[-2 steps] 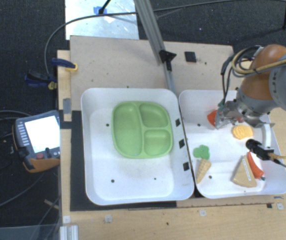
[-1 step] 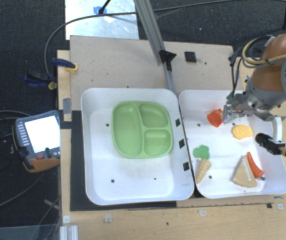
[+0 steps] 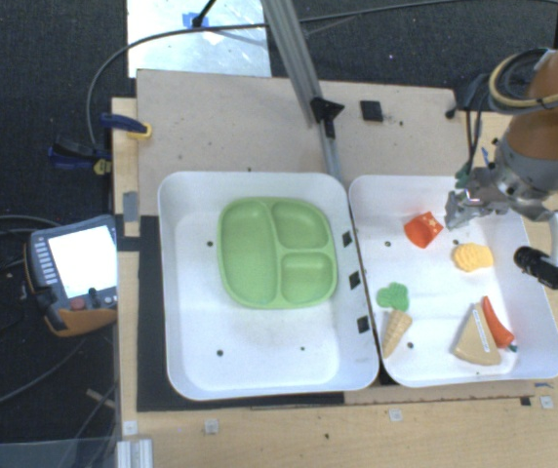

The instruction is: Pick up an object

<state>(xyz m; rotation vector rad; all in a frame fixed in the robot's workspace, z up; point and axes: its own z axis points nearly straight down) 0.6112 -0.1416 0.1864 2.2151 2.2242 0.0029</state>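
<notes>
The pincer (image 3: 458, 206) hangs over the upper part of the right bin (image 3: 542, 359), just beside an orange piece (image 3: 422, 229), and whether it is released or clenched cannot be told from here. In that bin also lie a yellow piece (image 3: 473, 256), a green-topped cone (image 3: 394, 318) and a tan wedge with a red strip (image 3: 483, 335). The left bin (image 3: 186, 359) holds a green divided plate (image 3: 278, 253).

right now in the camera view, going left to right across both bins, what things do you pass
green divided plate → green broccoli piece → orange-red block → yellow corn-like piece → red strip on the wedge. The cone and the tan wedge overlap neighbours in this order, so they are left out.
</notes>
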